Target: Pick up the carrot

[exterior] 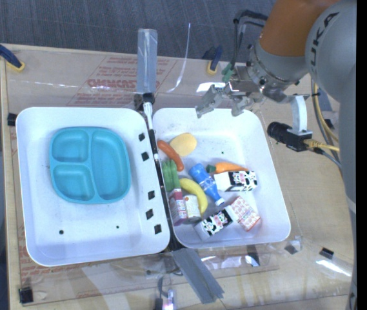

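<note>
The gripper hovered over the right bin's far rim at twelve o'clock, fingers spread wide and holding nothing. The carrot lay near the bin's middle, touching a milk carton at its five o'clock.

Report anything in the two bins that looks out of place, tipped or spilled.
Nothing looks spilled or damaged. The right bin holds a loose jumble: the carrot lies partly tucked behind a cow-print carton, and a second carton lies on its side. The blue tray sits flat in the left bin.
</note>
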You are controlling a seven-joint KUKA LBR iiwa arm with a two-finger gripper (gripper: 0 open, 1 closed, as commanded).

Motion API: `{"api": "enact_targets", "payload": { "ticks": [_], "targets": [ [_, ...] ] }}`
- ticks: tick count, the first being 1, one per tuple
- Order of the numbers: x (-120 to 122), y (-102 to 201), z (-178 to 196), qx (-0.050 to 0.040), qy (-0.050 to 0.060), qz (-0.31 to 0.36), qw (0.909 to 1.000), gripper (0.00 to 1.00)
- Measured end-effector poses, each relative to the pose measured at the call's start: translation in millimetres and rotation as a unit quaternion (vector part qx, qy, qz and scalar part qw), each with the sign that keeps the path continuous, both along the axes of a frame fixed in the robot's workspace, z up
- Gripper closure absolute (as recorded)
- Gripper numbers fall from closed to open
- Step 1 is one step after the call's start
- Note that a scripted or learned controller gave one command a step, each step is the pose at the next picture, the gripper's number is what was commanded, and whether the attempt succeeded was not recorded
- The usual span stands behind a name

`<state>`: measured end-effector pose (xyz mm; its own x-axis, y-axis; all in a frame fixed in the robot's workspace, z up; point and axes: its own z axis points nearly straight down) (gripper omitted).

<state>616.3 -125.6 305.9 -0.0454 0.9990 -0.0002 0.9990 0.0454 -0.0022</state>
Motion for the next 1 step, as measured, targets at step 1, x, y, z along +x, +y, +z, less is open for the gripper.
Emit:
{"api": "enact_targets", "payload": {
  "ticks": [1],
  "targets": [
    [11.3,19.7,-98.7,0.0001,0.002,0.053,0.9986,0.0]
  ]
}}
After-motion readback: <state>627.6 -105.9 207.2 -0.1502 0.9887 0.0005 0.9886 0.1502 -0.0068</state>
